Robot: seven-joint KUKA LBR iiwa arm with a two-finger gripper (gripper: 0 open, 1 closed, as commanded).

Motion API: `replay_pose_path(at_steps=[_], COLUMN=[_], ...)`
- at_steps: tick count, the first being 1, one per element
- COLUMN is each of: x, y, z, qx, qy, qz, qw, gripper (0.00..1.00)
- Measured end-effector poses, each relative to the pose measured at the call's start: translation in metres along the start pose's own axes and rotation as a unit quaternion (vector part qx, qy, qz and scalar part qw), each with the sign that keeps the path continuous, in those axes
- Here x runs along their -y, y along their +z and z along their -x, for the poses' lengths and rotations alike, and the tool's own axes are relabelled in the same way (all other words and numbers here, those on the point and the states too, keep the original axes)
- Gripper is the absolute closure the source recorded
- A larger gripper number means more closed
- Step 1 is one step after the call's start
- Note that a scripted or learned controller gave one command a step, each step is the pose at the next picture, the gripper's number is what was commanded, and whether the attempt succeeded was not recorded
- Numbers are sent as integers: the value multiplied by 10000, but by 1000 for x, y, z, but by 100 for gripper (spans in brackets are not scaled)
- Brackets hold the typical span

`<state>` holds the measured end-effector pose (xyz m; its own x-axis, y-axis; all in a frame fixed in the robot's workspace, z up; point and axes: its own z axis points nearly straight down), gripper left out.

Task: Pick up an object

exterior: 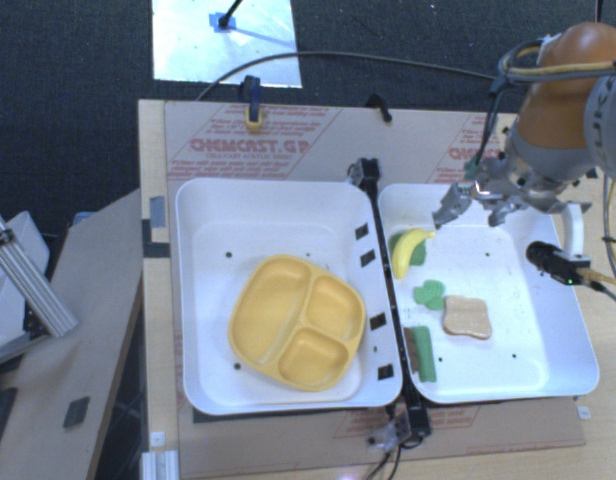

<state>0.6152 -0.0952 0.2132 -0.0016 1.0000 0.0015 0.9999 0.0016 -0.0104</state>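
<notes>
- Your gripper [474, 208] hung over the far edge of the right bin [548, 373], below the grey wrist and the orange band of the arm [573, 78] that reached in from the right.
- Its two fingers stood spread apart, one pointing toward the bin divider and the other toward the right, and you could see nothing between them.
- Just beside the left fingertip [446, 215], slightly nearer the camera, lay a yellow banana [406, 248] in the right bin's far left corner. From this slant I could not tell whether the fingertip touched it; it looked just clear.
- A green piece [419, 252] sat against the banana's right side, partly tucked behind it.
- Nearer the camera in the same bin you had a second small green item [429, 292], and touching or just beside it a tan slice of toast [466, 316].
- A long green stick-like object [425, 354] lay along the left wall of the right bin, near the front.
- A black fitting [553, 261] with cable hung over the bin's right rim.
- The left bin [213, 218] held a yellow divided tray [297, 321] with three compartments, set toward the front right, well apart from the gripper.
- Both bins rested on a brown board [288, 133] with red lettering.
</notes>
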Motion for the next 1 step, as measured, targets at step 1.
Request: replay_pose_path(at_steps=[1], x=[-2], y=[-7], z=[0], qx=[6], qy=[-9], qz=[57], qw=[10000], gripper=[0])
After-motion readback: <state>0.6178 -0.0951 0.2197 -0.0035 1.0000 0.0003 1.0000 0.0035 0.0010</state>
